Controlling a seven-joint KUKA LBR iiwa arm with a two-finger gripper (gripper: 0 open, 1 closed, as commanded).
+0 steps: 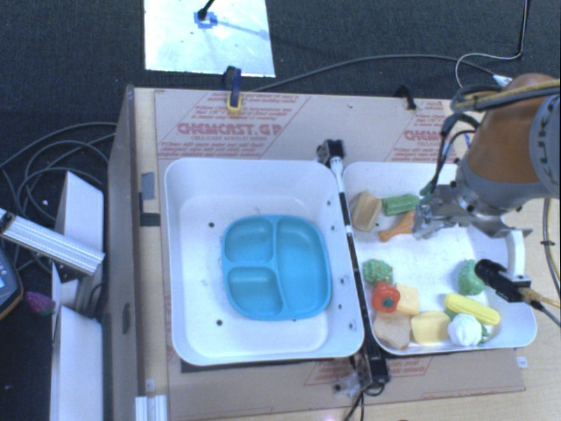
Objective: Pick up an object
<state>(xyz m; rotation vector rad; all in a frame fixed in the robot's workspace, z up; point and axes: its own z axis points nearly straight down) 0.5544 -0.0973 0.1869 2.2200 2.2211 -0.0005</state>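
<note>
Your gripper (424, 220) sits low over the far-left part of the right bin (438, 270), right beside a green pod-shaped toy (401, 204) and an orange carrot-like piece (399, 227). Can't tell how the jaws stand from this angle, and nothing shows between them, so don't count anything as held.

Likely target is the carrot piece or the green pod, both just left of the gripper. They look like toy food: my guess is light, stiff, smooth plastic, a bit slippery, not fragile. Take the carrot piece across its narrow width near the middle; it could skid on the bin floor if you catch an end.

Other pieces: tan bread-like chunk (364, 210) at far left, broccoli (378, 271) and tomato (385, 297) near the middle divider, yellow cheese blocks (429, 327), corn (472, 308), a white piece (465, 329) and a green one (470, 278) at near right.

Surface is smooth white plastic with raised rims. Room around the carrot piece is tight: pod and bread are close by, bin wall on the left. The left bin (202, 261) holds a blue divided plate (275, 264).
</note>
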